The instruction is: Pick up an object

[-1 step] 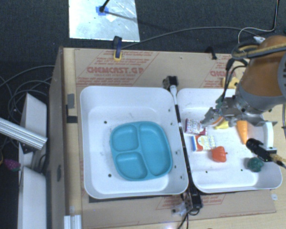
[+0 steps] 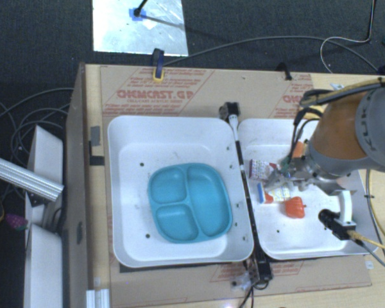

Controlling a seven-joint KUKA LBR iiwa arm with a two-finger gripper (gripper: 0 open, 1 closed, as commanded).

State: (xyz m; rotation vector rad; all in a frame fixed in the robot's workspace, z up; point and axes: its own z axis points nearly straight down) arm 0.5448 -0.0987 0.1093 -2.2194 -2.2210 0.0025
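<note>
Position: one fixed camera above the bench point(image 2: 199, 85).
Facing: downward at a slant.
Range: far enough to take in both bins, left bin point(image 2: 125, 172) and right bin point(image 2: 308, 242), plus surrounding floor.
Arm point(image 2: 356, 130): enters from right.

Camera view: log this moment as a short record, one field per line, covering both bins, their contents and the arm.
left bin: shallow white plastic bin holding a blue three-compartment plastic plate
right bin: shallow white plastic bin holding a small orange-red object, a small packet with red print and a thin blue and red item
arm: grey arm with orange band, reaching in from the right
hand: hand low over the right bin, near the packet
grasp: not discernible
</note>
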